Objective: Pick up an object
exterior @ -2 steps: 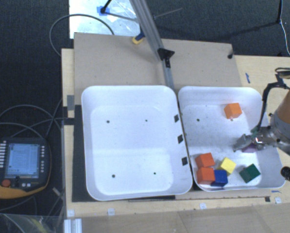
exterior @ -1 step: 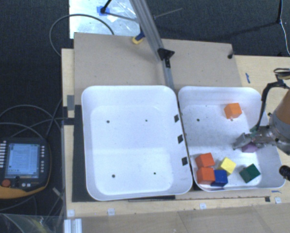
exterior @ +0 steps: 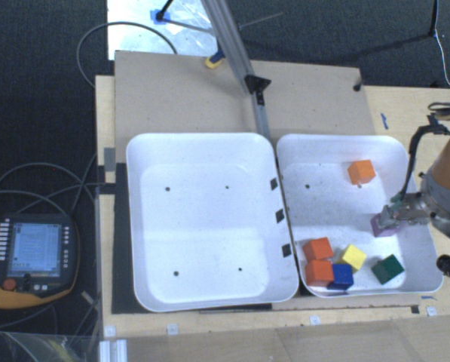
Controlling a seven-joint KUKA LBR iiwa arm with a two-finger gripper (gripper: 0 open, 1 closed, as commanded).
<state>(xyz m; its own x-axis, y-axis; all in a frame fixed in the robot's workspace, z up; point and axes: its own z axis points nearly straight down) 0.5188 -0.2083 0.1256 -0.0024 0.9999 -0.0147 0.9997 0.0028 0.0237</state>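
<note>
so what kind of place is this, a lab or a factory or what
Most likely a robotics lab or test cell. A teach pendant lies on the dark carpet beside the bench, two white bins sit side by side on it, and small coloured blocks serve as practice objects for the arm.

A pale wooden bench [exterior: 232, 96] is seen set on dark carpeted floor [exterior: 36, 66], with a brown board laid across it. A teach pendant [exterior: 30, 259] is left on the floor at left, cables looped nearby.

Arm [exterior: 445, 187] in from right, jaws low (tips unclear), wrist bent
</note>
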